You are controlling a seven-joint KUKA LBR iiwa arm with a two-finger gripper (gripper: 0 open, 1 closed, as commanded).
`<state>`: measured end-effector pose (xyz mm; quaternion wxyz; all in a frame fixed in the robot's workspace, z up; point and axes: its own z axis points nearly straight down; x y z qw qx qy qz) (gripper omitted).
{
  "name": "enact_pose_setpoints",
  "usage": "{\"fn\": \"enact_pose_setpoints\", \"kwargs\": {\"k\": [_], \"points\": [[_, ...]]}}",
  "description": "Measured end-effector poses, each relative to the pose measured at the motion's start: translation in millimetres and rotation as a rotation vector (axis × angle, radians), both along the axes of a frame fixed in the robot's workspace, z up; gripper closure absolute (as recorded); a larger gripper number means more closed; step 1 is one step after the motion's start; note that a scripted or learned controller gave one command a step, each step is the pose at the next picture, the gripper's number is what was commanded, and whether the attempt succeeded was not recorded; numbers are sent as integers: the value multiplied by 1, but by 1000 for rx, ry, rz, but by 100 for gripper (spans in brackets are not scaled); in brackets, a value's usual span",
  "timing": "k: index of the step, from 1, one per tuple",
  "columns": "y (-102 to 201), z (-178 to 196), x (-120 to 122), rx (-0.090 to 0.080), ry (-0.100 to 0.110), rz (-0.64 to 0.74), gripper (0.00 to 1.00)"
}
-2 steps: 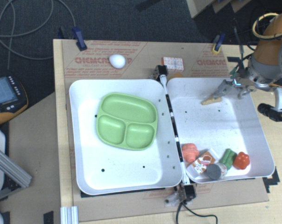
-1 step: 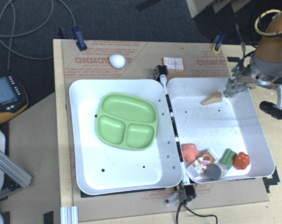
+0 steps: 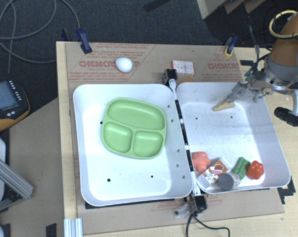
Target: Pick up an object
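Observation:
My gripper point(image 3: 239, 92) hangs over the far part of the right bin point(image 3: 267, 132), reaching in from the upper right. A thin tan piece point(image 3: 223, 105) lies just at its tip, on or close above the bin floor; whether it is gripped I cannot tell. Along the near edge of the right bin sit a pink lump point(image 3: 201, 160), a small printed packet point(image 3: 215, 171), a grey round thing point(image 3: 226, 181), a green item point(image 3: 240, 166) and a red pepper point(image 3: 256, 169), all well away from the gripper.
The left bin point(image 3: 90, 172) holds a green divided plate point(image 3: 134, 128). Behind the bins, on the cardboard, lie a white egg-shaped ball point(image 3: 123, 64) and a small patterned box point(image 3: 182, 67). Blue clamps point(image 3: 83, 41) point(image 3: 231, 44) grip the far edge.

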<state>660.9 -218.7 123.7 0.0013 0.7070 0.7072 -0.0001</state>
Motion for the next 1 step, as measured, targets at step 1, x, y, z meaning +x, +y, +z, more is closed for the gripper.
{"fn": "enact_pose_setpoints", "kwargs": {"k": [1], "points": [[44, 62, -5, 1, -3, 2, 0]]}}
